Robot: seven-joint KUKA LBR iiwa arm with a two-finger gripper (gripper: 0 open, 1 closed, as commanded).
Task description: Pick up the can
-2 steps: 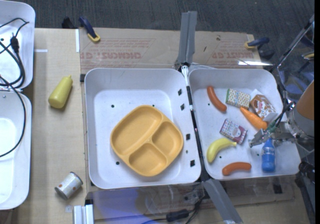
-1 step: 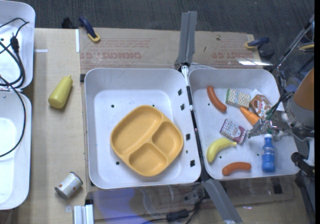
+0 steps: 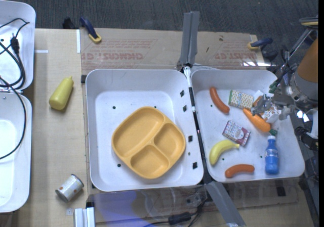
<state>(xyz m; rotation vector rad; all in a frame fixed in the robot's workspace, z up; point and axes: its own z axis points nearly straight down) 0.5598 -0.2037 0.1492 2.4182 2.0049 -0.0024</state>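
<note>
The can (image 3: 69,187) is seen lying on its side on the bench (image 3: 61,140), outside both bins, just off the lower left corner of the left bin (image 3: 93,135). It is silver with a reddish mark on its side, and it is well apart from the arm (image 3: 307,72).

The arm is seen at the right edge, its orange band above the right bin (image 3: 202,120). The gripper (image 3: 267,105) is lowered at the upper right part of that bin, just beside the carrot (image 3: 256,120) and some crumpled packaging (the clutter there is too tangled to separate cleanly). Whether the tool is spread or pressed together cannot be told, and nothing can be made out as held.

In the right bin are also found a sausage (image 3: 219,100) at upper left, a green packet (image 3: 240,99) beside it, a small pink packet (image 3: 236,132) near the middle, a banana (image 3: 220,150) below that, a second sausage (image 3: 239,170) near the front wall, and a blue bottle (image 3: 272,156) at the lower right.

The left bin is occupied by a yellow divided plate (image 3: 148,141), set at a tilt to the bin walls. A yellow bottle (image 3: 61,93) is laid on the bench to the left of that bin, well above the can.
</note>
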